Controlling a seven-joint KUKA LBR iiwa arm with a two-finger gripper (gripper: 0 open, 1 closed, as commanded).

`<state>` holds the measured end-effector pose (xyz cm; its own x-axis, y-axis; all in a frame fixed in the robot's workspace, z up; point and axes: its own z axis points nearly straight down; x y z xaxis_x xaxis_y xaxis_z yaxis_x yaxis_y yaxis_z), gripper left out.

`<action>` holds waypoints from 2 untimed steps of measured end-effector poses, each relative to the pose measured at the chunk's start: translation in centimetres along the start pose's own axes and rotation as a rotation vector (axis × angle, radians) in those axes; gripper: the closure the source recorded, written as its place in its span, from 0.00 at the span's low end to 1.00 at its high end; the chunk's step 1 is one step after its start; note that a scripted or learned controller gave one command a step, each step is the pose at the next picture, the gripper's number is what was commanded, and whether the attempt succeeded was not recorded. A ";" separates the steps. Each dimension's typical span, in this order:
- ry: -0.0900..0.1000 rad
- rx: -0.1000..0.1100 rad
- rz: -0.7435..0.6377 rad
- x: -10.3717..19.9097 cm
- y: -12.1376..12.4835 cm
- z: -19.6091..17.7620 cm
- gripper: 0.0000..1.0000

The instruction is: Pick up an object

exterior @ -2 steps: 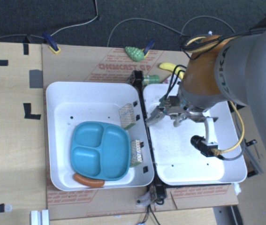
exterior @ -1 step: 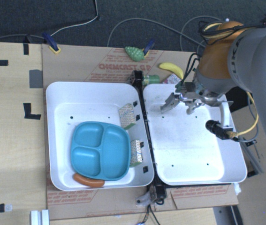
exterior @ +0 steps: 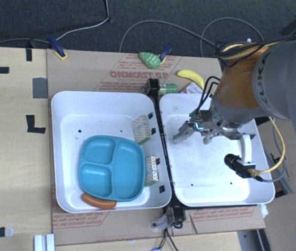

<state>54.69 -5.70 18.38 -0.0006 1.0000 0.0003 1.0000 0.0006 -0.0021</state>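
While the grey arm reaches in from the right, its claw hangs over the right bin, close to the divider between the two bins. The two fingers stand spread apart with nothing between them, so the claw is open and carries nothing. The orange band sits just above the wrist, and a yellow cable loops down past the arm's side.

In the left bin lies a blue divided plate, taking up much of the floor. An orange sausage-shaped toy rests against the plate's near edge. Two small patterned blocks lie by the divider: one just above the plate, the other touching its right side.

Behind the bins, on the cardboard sheet covering the table, a yellow banana lies near the right bin's far corner, and a green knobbly object sits farther left.
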 end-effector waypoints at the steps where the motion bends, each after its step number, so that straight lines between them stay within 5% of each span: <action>1: -0.001 0.001 0.000 -3.7 6.7 5.2 0.00; 2: -0.002 -0.005 -0.002 -5.8 12.3 9.8 0.00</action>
